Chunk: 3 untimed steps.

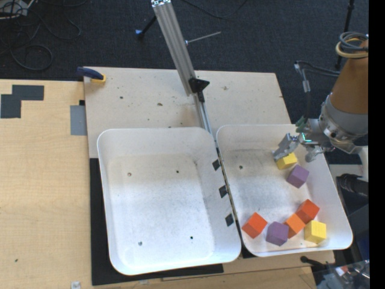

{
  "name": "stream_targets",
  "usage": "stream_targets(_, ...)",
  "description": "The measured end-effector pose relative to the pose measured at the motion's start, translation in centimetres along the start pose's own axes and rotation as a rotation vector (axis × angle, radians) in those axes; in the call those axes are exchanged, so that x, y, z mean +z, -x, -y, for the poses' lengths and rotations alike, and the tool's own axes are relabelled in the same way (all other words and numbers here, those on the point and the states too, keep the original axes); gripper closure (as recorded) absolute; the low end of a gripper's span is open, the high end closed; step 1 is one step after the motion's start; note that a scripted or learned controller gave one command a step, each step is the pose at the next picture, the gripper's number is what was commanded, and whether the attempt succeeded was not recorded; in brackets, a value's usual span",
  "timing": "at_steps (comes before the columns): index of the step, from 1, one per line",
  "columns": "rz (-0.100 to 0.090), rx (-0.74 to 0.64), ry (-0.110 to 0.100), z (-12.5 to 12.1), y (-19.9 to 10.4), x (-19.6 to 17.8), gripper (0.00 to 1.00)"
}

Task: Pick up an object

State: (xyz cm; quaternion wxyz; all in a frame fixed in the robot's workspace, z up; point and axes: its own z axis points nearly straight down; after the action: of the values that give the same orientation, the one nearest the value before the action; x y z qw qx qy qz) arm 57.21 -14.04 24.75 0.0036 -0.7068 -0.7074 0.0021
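Camera view: the arm comes in from the right and the gripper (296, 150) sits low over the far end of the right bin (337, 188), right at a yellow cube (287, 160). One grey finger (283, 148) shows on the cube's left and another on its right, jaws apart around it; whether they press on it, I cannot tell. A purple cube (298, 176) lies just beside it, nearer the camera. Down at the near end, an orange cube (255, 224), a second purple cube (277, 233) and more blocks cluster together. The left bin (108, 179) lies alongside. This looks like the grasp step: the next move calls for closing squarely on the cube, then lifting straight up clear of the purple neighbour.
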Motion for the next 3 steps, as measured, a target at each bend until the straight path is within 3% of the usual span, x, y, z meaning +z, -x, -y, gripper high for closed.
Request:
stream_targets(1, 0.001, 0.002, 0.005, -0.1, 0.1, -0.3, 0.00)
stream_targets(3, 0.000, 0.003, -0.002, -0.8, 0.5, 12.3, 0.00)
